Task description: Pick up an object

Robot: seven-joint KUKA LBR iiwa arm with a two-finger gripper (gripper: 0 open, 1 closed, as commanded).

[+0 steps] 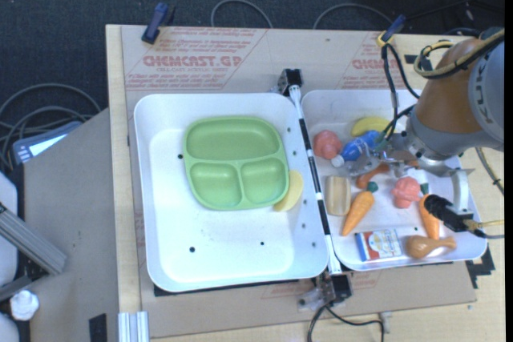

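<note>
The right bin (473,248) holds several toy foods: a yellow banana (369,124), a pink piece (325,144), a blue piece (357,148), a tan slab (337,195), an orange carrot (358,211), a pink lump (407,190), a second carrot (429,222), a brown piece (429,246) and a small printed box (381,244). My gripper (375,164) hangs low in this bin, just right of the blue piece and above the carrot's top. The arm's grey wrist (441,140) hides what lies under it.
The left bin (232,252) holds a green divided plate (236,162) with a yellow piece (290,192) at its right edge. A black clamp bar (309,164) runs along the seam between the bins. Cables (393,68) trail behind the right bin.
</note>
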